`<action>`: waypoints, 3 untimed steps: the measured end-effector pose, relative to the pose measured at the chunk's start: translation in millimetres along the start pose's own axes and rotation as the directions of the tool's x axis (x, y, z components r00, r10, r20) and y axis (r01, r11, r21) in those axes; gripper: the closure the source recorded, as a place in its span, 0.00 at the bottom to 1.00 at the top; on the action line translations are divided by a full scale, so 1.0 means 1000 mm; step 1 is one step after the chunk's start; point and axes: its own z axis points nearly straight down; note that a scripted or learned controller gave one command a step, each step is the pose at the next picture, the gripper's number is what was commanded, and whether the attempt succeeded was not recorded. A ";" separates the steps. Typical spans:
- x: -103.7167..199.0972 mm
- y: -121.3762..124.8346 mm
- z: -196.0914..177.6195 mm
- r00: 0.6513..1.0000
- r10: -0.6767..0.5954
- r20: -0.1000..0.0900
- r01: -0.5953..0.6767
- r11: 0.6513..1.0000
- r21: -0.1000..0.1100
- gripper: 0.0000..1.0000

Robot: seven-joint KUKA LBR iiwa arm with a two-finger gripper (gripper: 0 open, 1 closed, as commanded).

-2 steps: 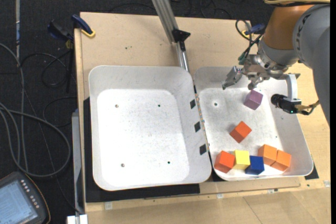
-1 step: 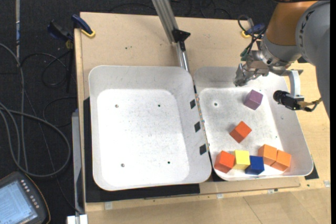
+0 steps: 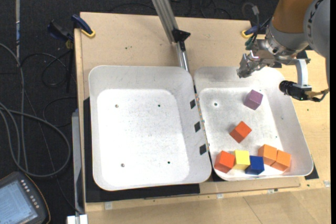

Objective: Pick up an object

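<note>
**Gripper above far edge of right bin; blocks lie loose in bin**

The arm (image 3: 302,2) enters from the right, its orange band uppermost in the view. The gripper (image 3: 245,72) sits over the far rim of the right bin (image 3: 299,136), pointing down toward the bin's back wall. How the jaws stand cannot be told from this angle, and nothing is seen between them.

Right bin contents:
- A purple block (image 3: 253,99) lies nearest the gripper, in the far half of the bin, apart from the rest.
- An orange block (image 3: 240,131) lies alone near the middle.
- Along the near wall a cluster sits close together: a red-orange block (image 3: 225,160) at the left, a yellow block (image 3: 242,158) just beside it, a blue block (image 3: 255,165) next, then two orange blocks, one (image 3: 268,153) touching the other (image 3: 282,159) toward the near right corner.

The left bin (image 3: 100,113) sits side by side with the right one on the bench (image 3: 131,39). Blue-and-yellow clamps (image 3: 81,24) grip the bench's far left corner. A metal pole (image 3: 160,0) slants down to the far seam between the bins.
</note>
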 end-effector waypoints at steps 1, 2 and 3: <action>0.000 0.002 -0.036 1.000 0.000 0.000 0.000 1.000 0.001 1.00; 0.059 -0.013 -0.027 1.000 -0.005 -0.003 0.005 1.000 0.008 1.00; 0.113 -0.024 -0.038 1.000 -0.005 -0.004 0.005 1.000 0.007 1.00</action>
